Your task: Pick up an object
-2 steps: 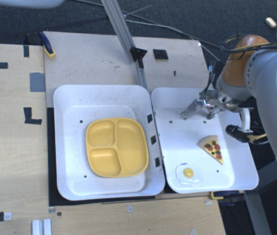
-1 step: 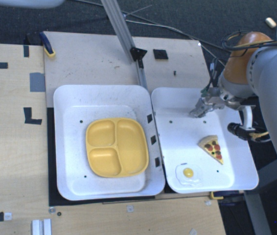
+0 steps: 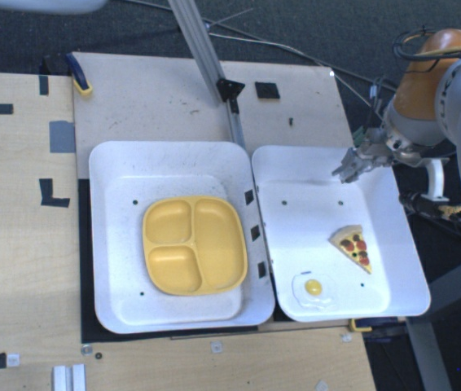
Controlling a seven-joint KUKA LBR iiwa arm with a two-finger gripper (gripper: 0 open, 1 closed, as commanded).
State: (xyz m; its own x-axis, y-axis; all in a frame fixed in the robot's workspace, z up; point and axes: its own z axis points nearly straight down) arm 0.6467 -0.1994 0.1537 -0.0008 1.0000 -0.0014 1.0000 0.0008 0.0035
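White plastic bins sit side by side on the bench, seen from above. The right bin (image 3: 393,218) has two toy foods in it. One is a pizza slice (image 3: 352,247), with red dots on top, lying flat near the middle of the bin floor. The other is a fried egg (image 3: 312,289), white with a yellow middle, lying close to the front wall. The two are near each other but not touching.

The gripper (image 3: 349,172) hangs over the far right corner of that bin, coming in from the right on the grey arm (image 3: 434,96) with its orange band. It is small and dark here, and I cannot tell how wide it stands. Nothing is in it. The pizza slice lies well in front of it, and the egg lies farther still.

The left bin (image 3: 112,218) holds a yellow plate (image 3: 194,245) with three sections
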